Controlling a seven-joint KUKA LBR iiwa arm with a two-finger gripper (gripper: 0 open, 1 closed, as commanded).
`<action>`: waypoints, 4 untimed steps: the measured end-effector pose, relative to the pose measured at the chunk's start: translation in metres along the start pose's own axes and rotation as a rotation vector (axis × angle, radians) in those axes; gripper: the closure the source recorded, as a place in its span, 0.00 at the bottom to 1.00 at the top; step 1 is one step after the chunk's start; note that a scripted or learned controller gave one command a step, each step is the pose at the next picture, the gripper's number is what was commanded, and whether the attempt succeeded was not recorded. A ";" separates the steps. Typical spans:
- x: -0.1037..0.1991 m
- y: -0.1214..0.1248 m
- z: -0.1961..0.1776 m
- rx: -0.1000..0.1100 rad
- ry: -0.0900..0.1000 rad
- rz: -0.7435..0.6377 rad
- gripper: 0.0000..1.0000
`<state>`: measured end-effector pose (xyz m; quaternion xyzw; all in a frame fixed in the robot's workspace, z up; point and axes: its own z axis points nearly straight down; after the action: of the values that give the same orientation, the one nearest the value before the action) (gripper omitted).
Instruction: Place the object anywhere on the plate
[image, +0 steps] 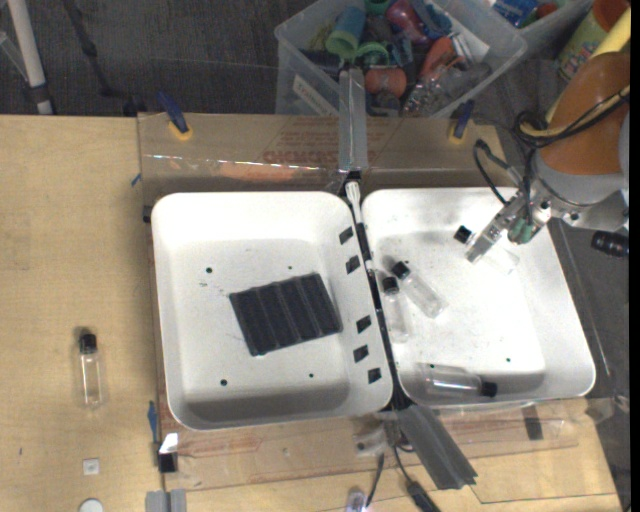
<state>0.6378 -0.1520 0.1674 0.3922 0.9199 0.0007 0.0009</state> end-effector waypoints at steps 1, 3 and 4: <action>-0.011 0.022 -0.021 0.000 -0.003 0.534 1.00; 0.044 0.042 -0.026 0.003 0.002 0.490 1.00; 0.045 0.083 -0.018 -0.001 -0.002 0.112 1.00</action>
<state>0.6660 -0.0623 0.1851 0.4429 0.8966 0.0010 0.0020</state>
